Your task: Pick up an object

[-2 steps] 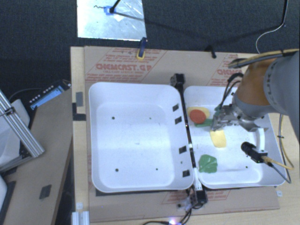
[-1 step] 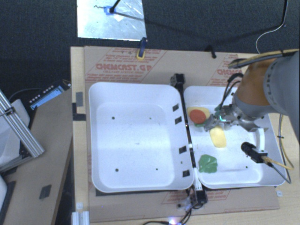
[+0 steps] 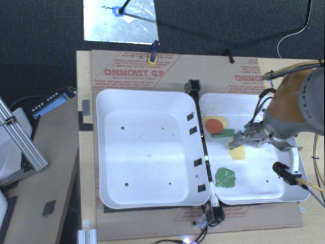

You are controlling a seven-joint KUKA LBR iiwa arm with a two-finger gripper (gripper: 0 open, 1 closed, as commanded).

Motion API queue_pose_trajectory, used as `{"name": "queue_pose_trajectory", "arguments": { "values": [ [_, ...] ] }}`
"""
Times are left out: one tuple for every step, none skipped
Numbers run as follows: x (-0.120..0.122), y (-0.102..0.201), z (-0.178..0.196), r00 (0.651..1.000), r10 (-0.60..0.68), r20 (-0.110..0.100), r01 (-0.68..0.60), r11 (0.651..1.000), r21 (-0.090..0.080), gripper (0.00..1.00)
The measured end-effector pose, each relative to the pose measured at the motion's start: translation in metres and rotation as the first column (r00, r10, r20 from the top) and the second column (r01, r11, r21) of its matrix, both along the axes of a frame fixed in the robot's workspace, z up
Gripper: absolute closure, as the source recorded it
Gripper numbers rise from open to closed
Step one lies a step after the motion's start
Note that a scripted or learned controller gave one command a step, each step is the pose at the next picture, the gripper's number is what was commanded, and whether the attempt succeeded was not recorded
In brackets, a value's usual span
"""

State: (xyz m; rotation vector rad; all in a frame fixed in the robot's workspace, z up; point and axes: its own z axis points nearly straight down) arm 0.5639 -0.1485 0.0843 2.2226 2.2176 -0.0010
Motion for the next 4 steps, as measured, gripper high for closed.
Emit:
{"name": "queue_pose_trajectory", "arguments": {
  "values": [
    [0.054, 0.027, 0.001, 1.0, 0.01, 0.006, -0.01, 1.0, 0.001, 0.0],
    [0.002, 0.044, 0.0, 1.0, 0.004, -0.004, -0.004, 1.0, 0.003, 0.0],
    [0.006, 0.043, 0.011, 1.0, 0.006, 0.003, -0.006, 1.0, 0.001, 1.0],
    [-0.023, 0.026, 0.096, 1.0, 0.002, 0.005, -0.002, 1.0, 0.0, 1.0]
  ]
}}
